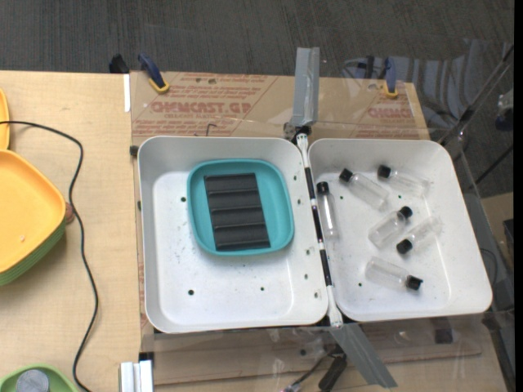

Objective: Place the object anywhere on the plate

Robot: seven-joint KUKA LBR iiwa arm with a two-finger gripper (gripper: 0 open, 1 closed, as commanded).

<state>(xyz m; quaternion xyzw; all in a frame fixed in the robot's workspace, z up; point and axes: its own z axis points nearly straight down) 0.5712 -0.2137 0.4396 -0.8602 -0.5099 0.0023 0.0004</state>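
Clear vials with black caps (391, 274) scattered in right bin (458, 219); teal plate (282, 211), bearing dark ridged insert (237, 211), seated in left bin (163, 243). Vials judged light, stiff, slippery, prone to rolling; grasp advised across mid-body. Gripper state cannot be told.

Red "CHEMCAST GP" print, partly legible, on brown board (204, 104)

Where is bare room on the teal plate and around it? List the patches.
The teal plate has only narrow bare margins around the black ridged block. The left bin is barest in front of the plate. The right bin is crowded with clear vials.
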